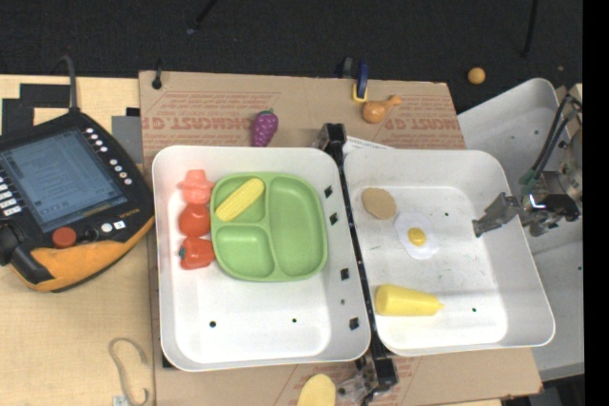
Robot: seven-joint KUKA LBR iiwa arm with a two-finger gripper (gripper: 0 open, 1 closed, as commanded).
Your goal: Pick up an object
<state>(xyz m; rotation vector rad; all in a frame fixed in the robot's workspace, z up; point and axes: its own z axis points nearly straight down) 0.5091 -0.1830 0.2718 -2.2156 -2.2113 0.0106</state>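
Note:
The right bin holds a brown round piece, a fried egg toy and a yellow wedge. In the left bin lies a green divided plate with a yellow corn cob in its top-left section. A pink toy and two red toys line up along the plate's left side. My gripper hangs over the right bin's right side, to the right of the egg and apart from every object.
Purple grapes and an orange toy lie on the cardboard behind the bins. A yellow toy sits in front of the bins. A teach pendant rests on the bench at left. An orange ball lies far back.

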